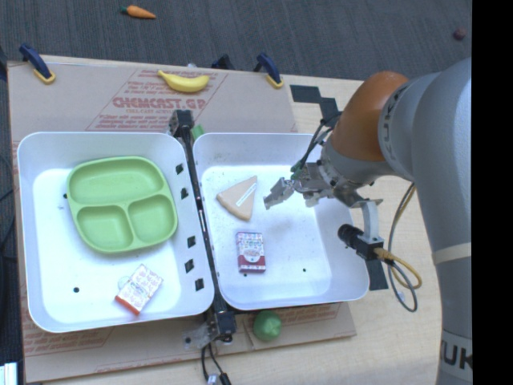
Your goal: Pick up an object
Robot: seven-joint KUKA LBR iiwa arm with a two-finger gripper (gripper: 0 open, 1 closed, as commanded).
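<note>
- Camera view, right bin (341, 283): gripper (278, 194) hanging low over the bin floor, just right of a tan wedge of cheese (238, 199); nothing between the fingers.
- Fingers too small and dark against the wrist to judge as apart or together — cannot tell.
- Same bin, nearer the front wall: a small red-and-white box (251, 252) lying flat, well clear of the wedge.
- Left bin (32, 295): a green divided plate (122, 203) and, in front of it, an orange-and-white packet (139, 287) near the front wall.
- Outside the bins: a banana (184, 79) on the cardboard behind, a green ball (267, 325) at the front edge, a carrot (140, 11) on the floor beyond.
- Likely target: the wedge, being closest to the gripper.
- For a clean grasp: centre over the wedge, turn the wrist to close across its narrow width rather than along the slope, descend until almost touching the bin floor, then close and lift straight up.
- Risk: a push from the side sliding the wedge toward the divider instead of trapping it.
</note>
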